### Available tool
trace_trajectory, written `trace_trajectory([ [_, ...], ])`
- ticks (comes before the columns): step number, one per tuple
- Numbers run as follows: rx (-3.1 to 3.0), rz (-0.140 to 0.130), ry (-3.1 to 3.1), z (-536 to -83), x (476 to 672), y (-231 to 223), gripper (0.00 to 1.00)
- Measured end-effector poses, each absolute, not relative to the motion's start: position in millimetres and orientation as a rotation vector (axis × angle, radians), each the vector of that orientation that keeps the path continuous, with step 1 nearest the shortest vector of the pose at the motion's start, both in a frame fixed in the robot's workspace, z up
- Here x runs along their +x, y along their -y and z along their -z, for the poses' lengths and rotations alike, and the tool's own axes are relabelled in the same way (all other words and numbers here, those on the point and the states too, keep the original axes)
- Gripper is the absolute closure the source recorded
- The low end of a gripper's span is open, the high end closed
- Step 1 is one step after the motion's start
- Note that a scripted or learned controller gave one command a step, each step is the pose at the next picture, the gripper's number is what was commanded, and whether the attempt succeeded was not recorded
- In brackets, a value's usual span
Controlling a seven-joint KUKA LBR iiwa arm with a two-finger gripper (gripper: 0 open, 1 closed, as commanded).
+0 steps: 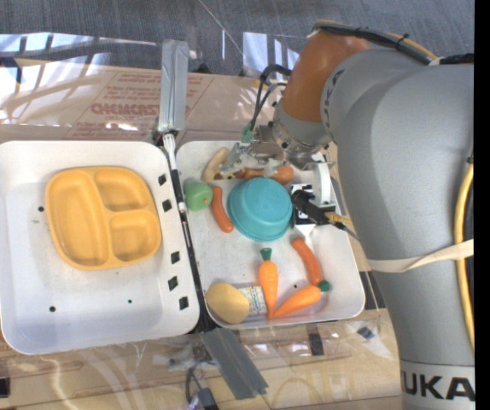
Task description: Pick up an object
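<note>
Teal bowl [261, 208] in right bin [347, 263], gripper [258, 156] just above it

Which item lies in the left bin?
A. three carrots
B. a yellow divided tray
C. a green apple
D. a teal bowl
B: the yellow divided tray sits alone in the left bin, while the teal bowl and the other toys lie in the right bin.

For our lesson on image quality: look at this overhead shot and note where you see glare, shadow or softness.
Camera view: bright reflections streak the clear sheet behind the bins and the strip along the front edge; lighting on the left bin is even, with soft shadow inside the yellow tray; the hand is small and soft, its detail hard to read; the grey arm bulks large on the right.
</note>
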State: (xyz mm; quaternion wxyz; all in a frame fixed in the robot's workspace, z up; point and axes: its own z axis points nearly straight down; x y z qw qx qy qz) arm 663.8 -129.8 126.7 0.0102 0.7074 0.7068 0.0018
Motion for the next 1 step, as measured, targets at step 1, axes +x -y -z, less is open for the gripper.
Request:
trace_trajectory([
  [1, 2.2, -0.006, -2.213, -137.3, 664.6, 128.4, 1.0],
])
